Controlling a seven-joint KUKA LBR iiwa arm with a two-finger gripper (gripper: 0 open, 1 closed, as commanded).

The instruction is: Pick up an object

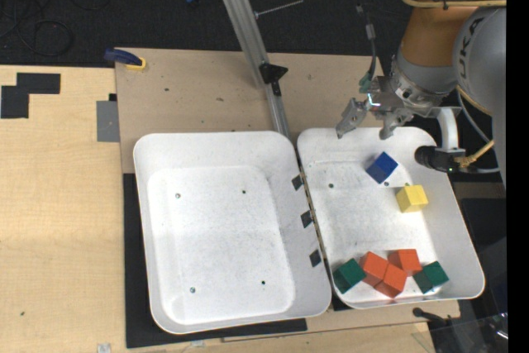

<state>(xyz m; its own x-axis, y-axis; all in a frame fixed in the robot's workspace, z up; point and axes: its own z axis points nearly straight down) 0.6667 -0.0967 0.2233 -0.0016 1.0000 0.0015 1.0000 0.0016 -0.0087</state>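
My gripper (369, 122) hangs over the far edge of the right bin (355, 215), its two fingers spread apart with nothing between them. A blue block (382, 167) lies just below it in the bin, and a yellow block (412, 197) sits a little nearer and to the right. At the bin's near end, two orange-red blocks (388, 269) are bunched together, flanked by a green block (349, 274) on the left and another green block (431, 276) on the right.
The left bin (216, 231) stands beside the right one, joined by black clips along the shared rim. A slanted aluminium rail (246, 25) rises behind the bins. The arm's grey body and orange band fill the upper right.
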